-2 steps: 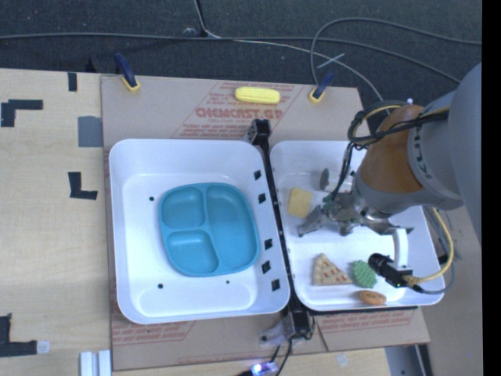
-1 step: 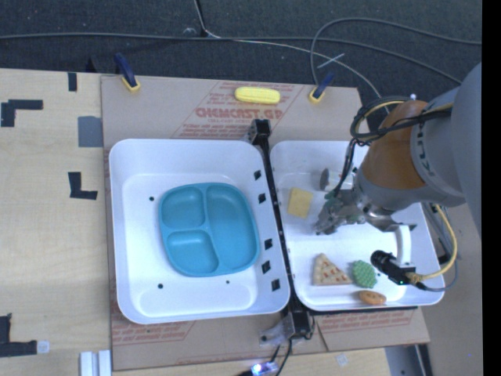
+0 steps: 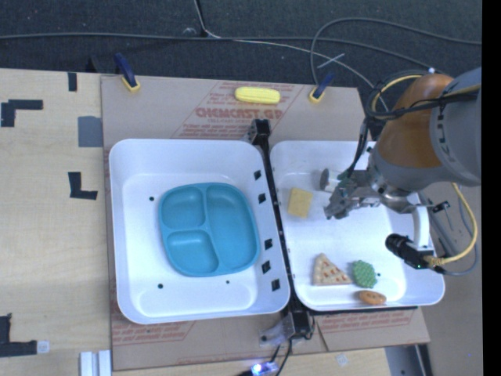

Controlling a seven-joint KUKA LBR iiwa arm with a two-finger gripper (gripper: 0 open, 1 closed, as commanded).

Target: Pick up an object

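Far left: bare wooden bench (image 3: 47, 233) with a few dark tape marks. Next over, the left bin (image 3: 125, 210) holding a blue divided tray (image 3: 208, 229), three compartments, sitting roughly in the middle. Beyond the bins, on the cardboard sheet (image 3: 227, 112), a yellow banana-looking toy (image 3: 257, 95) lying flat, well apart from everything else. Black clips along the seam between the two bins. In the right bin (image 3: 305, 151): a pale yellow block (image 3: 300, 202) near the left wall, then toward the near edge a pizza-slice toy (image 3: 329, 272), a green bumpy piece (image 3: 363, 273) just beside it, and a small orange-brown bit (image 3: 372, 297) right by the rim. End effector (image 3: 337, 197) hanging over the middle of the right bin, just right of the yellow block, nothing visibly between the fingers. Can't tell if open or closed, too blurry.
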